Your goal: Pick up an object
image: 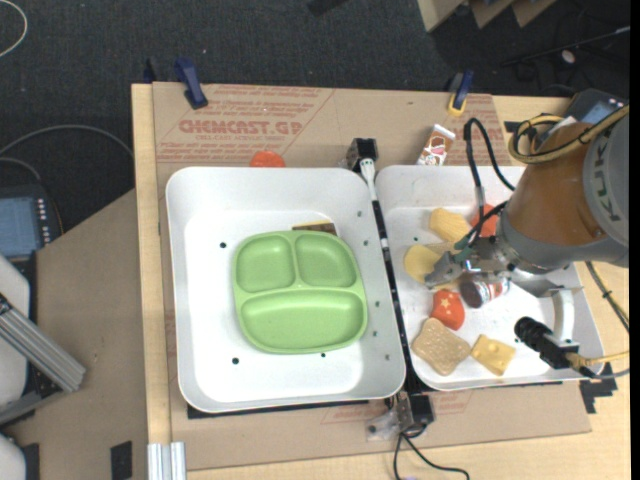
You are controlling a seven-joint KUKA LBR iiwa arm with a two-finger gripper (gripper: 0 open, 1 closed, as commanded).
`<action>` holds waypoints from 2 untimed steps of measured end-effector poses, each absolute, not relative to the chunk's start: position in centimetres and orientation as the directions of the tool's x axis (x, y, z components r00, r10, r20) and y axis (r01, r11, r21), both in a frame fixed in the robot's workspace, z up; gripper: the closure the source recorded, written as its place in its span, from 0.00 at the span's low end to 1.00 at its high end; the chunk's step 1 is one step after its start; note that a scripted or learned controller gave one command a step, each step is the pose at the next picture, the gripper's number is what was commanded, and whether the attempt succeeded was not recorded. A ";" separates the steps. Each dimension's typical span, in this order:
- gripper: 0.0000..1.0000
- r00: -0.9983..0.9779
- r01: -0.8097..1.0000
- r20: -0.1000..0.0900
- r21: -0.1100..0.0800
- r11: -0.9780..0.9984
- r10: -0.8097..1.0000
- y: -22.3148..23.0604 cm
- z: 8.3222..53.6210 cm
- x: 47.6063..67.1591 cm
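Note:
My gripper (458, 269) hangs low over the middle of the right bin (400, 183), on the grey arm with its orange band. Just to its left lies a yellow piece (421, 260), and a second yellow piece (450, 225) lies behind it. A red tomato-like piece (449, 309) sits just in front of the gripper, with a dark red and silver object (482, 291) to its right under the wrist. Nearer the front edge are a tan bread slice (441, 346) and a yellow cheese wedge (492, 354). Nothing is seen held.
The left bin (200, 298) holds a green divided plate (298, 290) with a brown piece (315, 228) behind it. A small packet (436, 146) and an orange thing (266, 158) lie on the cardboard behind the bins. The arm covers the right bin's right part.

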State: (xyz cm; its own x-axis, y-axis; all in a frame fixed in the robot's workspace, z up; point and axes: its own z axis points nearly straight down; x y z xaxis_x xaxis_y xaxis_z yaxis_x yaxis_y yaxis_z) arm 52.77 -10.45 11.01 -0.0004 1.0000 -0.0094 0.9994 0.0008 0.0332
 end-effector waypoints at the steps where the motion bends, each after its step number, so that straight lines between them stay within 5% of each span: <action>1: 0.00 -0.002 0.999 -0.012 0.040 0.002 1.000 -11.5 10.2 50.7; 2: 0.00 0.001 1.000 0.002 -0.006 -0.001 1.000 -11.6 8.8 51.3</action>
